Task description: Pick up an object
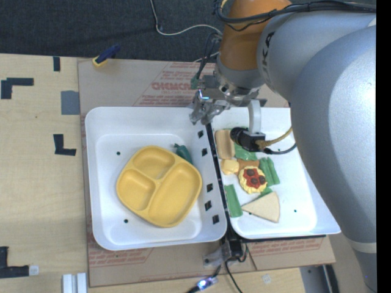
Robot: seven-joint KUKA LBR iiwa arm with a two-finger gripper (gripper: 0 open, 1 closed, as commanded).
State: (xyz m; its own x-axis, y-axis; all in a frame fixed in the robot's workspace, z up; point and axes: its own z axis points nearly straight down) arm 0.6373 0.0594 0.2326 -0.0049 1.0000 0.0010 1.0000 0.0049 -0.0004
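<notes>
Toy food (253, 179), white bins (101, 163), cardboard-covered bench (36, 163)

Left bin (98, 163): yellow tray (160, 186) fills the middle; bare floor along the far and left walls.
Green piece (183, 153): tucked against the tray's far right edge.
Right bin (305, 209): toy food (252, 182) crowds the left half; right half bare.
Above right bin: arm (317, 72) overhangs, blocking approach from the right.

Two white bins (98, 182), one yellow divided plate (159, 185), one pizza slice toy (253, 179), one tan wedge (264, 207), three green pieces (233, 200), one blue-yellow clip (105, 55) on the tabletop
</notes>
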